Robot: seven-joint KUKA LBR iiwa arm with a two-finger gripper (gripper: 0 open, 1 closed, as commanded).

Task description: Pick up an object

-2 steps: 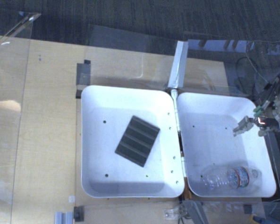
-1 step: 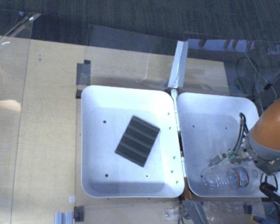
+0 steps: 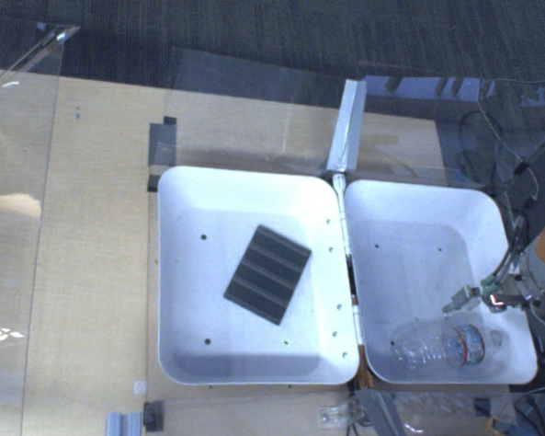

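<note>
Clear plastic bottle [image 3: 440, 345] is seen lying on its side at lower right of the frame, in the right bin [image 3: 420, 221]; nothing lifted yet. Gripper [image 3: 491, 295] is poised just above-right of it, apparently not touching; its opening cannot be told. Dark ribbed block [image 3: 268, 274] is left in the left bin [image 3: 191, 198].

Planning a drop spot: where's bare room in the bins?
Left bin: free all around the ridged dark pad lying mid-floor. Right bin: back half free; front corner crowded by the clear bottle and the claw.
</note>
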